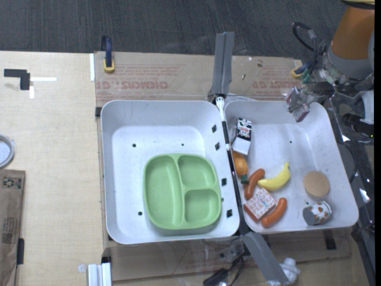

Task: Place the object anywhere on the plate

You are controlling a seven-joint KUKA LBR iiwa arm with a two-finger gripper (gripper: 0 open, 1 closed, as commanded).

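A green plate [156,190] with three compartments lies in the left bin [119,159]. The right bin [297,136] holds a yellow banana [277,178], two red sausages [254,182] [274,212], an orange fruit [240,163], a small patterned box [260,204], a black and white carton [243,130], a tan round cookie [317,184] and a small patterned cup [317,213]. My gripper [297,104] hangs over the far right corner of the right bin, well apart from the objects.
A grey divider post [222,64] stands behind the seam between the bins. A blue and yellow clamp [108,55] sits at the back left. A tape roll [3,152] and a brown bag [11,219] lie on the bench at far left.
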